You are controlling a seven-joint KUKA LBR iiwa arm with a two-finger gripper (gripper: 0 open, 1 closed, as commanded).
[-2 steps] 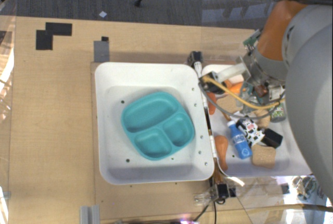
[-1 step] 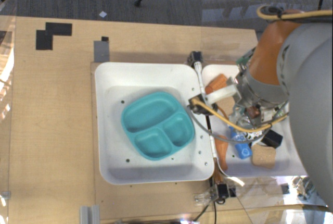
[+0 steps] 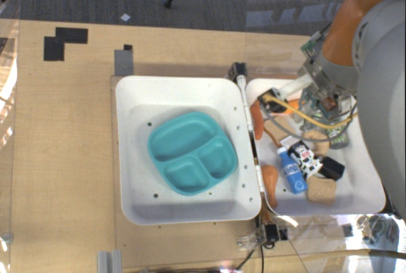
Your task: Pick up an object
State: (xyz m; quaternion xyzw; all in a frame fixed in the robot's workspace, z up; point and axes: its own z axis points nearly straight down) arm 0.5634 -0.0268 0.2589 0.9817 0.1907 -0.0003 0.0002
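A rough tan block (image 3: 321, 190) sat nearest in the right bin (image 3: 365, 192); beside it a smooth blue bottle (image 3: 291, 171) lay with its long axis near-to-far. Beyond, the pincer (image 3: 321, 106) hung over the clutter, its state indiscernible.

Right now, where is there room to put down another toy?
The left bin has bare white floor all round the teal tray, widest along its top and bottom walls. The right bin is crowded: blue bottle, cork block and other bits.

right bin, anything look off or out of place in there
Nothing looks damaged or spilled. The right bin holds a loose jumble: a blue bottle, a cork block and orange pieces against its left wall. The teal tray sits askew.
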